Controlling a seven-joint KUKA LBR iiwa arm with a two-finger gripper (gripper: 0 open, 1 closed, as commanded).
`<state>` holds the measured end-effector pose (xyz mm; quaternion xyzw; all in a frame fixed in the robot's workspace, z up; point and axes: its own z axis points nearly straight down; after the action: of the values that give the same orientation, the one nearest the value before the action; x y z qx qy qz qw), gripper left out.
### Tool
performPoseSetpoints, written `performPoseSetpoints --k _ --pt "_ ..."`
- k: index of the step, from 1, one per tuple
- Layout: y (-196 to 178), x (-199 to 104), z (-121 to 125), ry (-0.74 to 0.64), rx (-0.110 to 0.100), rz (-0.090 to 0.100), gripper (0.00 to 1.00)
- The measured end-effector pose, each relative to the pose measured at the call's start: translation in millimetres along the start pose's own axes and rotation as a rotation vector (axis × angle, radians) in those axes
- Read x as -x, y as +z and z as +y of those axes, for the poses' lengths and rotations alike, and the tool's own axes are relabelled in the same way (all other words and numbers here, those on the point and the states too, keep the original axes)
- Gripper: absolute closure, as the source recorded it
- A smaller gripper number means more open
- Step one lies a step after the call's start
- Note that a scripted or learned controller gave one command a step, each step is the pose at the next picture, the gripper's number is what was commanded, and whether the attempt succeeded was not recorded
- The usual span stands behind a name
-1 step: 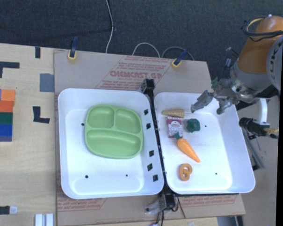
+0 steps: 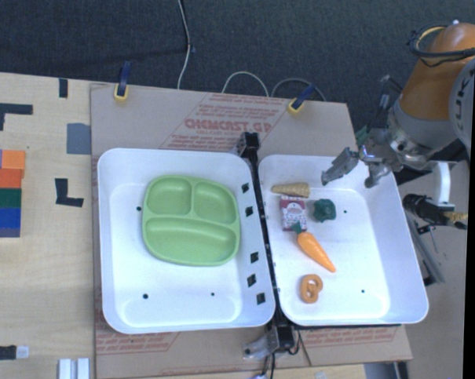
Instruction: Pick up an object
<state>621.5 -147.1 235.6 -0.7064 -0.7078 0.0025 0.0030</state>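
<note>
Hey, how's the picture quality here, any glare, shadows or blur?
Camera view: even, soft light; the white bins look bright yet unglared; the carrot and green tray cast only faint shadows; the pincer looks slightly soft; the small package label is too blurred to read.

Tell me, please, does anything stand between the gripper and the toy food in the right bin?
Nothing visible does. The gripper hangs open above the right bin's far edge, with bare white floor between it and the nearest pieces, the green toy and the cone.
</note>
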Motion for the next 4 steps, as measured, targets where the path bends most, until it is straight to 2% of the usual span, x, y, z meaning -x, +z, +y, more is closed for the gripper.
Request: performPoseSetpoints --k 1,2,3,4 --pt "66.3 -6.8 3.3 -0.001 -0.006 0.001 0.0" --pt "116.2 -8.0 -3.7 0.0 -0.004 0.001 0.0" --pt "150.4 -8.1 -2.0 0.0 0.003 0.002 0.0" --pt "138.2 -6.6 1.7 -0.001 0.016 -0.005 1.0"
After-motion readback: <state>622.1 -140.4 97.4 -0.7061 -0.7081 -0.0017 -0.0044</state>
